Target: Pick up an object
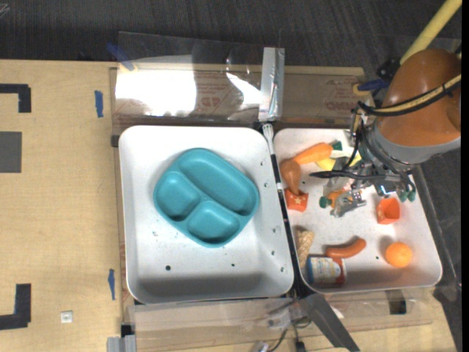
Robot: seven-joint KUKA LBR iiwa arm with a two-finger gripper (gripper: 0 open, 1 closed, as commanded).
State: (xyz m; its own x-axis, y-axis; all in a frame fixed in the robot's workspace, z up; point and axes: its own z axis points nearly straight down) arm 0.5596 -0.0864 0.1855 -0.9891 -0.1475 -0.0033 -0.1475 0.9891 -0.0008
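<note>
My gripper [349, 199] hangs low over the middle of the right bin [425, 229], under the grey wrist and orange band [421, 97]. A small orange piece [335, 192] lies right against its left side; whether it is held is unclear. Around it lie a carrot [315, 152], a brown-orange pear-like shape [292, 172], a red-orange block [297, 201] and an orange cup [388, 210]. Nearer the front are an orange ball [399, 254], a sausage [346, 248], a can [326, 270] and a beige crumbly piece [304, 238].
The left bin [139, 196] holds a teal divided plate [206, 196]. A ridge [282, 211] separates the two bins. Clear plastic sheeting [198, 86] and a taped post [271, 83] stand behind the bins. Cables [366, 171] trail beside the wrist.
</note>
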